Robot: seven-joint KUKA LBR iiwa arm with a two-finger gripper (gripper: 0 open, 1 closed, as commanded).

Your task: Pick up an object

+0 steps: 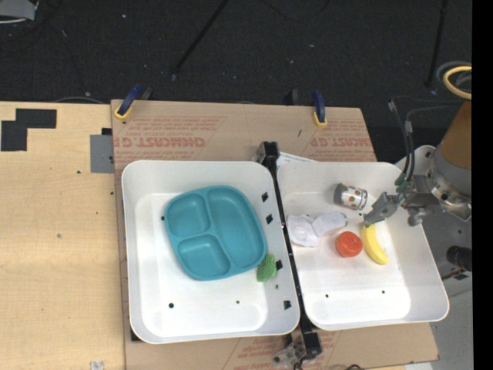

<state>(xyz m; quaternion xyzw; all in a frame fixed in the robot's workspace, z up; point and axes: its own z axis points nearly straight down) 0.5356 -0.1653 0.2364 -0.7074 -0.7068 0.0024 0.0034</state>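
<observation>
In the right bin lie a yellow banana, a red-orange round fruit, a small silver can on its side, and a crumpled white piece. My gripper hangs over the bin's right side, just above and to the right of the banana's upper end. It is open, with nothing between its fingers. One fingertip points down-left, close to the banana's top.
The left bin holds a teal divided plate and a small green object at the plate's lower right corner. A black divider runs between the bins. Blue-and-yellow clamps hold the cardboard at the back.
</observation>
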